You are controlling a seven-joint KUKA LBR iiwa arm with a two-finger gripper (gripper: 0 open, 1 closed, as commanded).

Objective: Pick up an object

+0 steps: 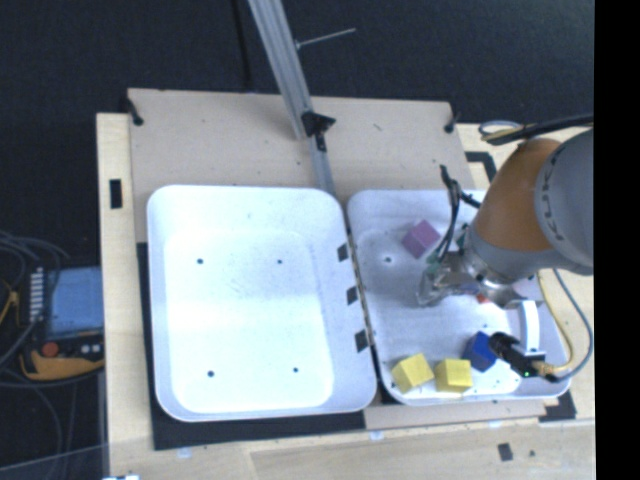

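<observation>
The hand (pixel 434 290) hangs low in the right bin (pixel 385 218) — whether it's clenched, I can't tell; purple block (pixel 421 236) just behind it, two yellow blocks (pixel 412 372) and a blue one (pixel 481 351) nearer the front — nothing visibly gripped

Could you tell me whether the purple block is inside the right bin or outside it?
Inside: the purple block rests on the right bin's floor.

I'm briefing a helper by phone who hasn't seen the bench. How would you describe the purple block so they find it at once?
Look at the right-hand white bin, the one the arm reaches into. In its far half, just left of the gripper, lies the purple block. It sits alone, while the two yellow blocks and the blue block cluster along the near edge.
</observation>
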